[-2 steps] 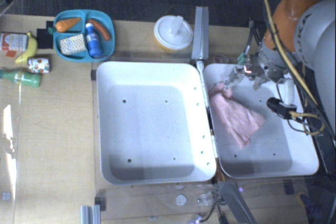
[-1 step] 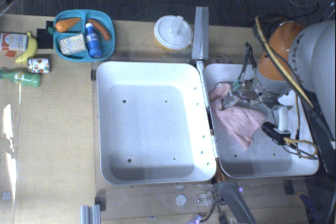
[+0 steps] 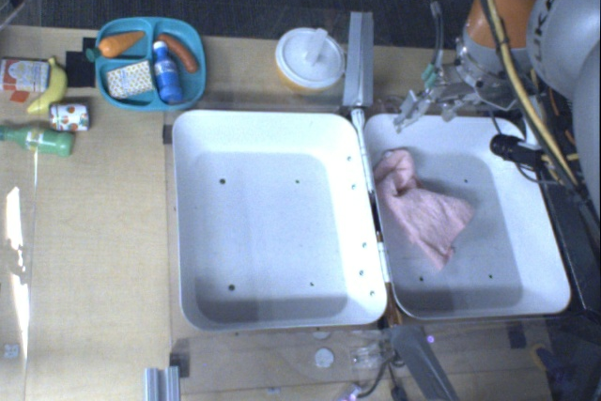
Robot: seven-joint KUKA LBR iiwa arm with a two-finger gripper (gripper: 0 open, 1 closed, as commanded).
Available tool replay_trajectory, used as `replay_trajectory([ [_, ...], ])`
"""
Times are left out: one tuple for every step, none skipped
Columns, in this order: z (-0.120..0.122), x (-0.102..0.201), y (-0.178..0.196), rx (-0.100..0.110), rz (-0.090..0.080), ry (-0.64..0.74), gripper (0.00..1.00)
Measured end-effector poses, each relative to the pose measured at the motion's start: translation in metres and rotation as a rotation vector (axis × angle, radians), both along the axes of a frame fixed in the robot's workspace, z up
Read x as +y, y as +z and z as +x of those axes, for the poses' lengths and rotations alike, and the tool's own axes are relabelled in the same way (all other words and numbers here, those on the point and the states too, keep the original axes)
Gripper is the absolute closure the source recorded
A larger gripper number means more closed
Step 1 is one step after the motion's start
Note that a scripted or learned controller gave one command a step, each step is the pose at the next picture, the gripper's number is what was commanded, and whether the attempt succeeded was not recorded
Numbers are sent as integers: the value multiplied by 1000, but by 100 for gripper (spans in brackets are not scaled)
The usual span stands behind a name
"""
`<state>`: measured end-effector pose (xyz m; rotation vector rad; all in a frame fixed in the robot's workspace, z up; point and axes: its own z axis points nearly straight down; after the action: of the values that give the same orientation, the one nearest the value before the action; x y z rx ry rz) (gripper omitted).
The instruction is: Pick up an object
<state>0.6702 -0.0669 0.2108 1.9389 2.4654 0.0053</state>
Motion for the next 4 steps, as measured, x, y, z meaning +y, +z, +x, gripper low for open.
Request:
replay_trajectory([
  [-30,-39,-110,3,0,77,0],
  [-96,-25,-118,-14,-4,247,0],
  [-94,-23,-107,-17,-1,248,100],
  [-94,-23,-107,-17,-1,248,0],
])
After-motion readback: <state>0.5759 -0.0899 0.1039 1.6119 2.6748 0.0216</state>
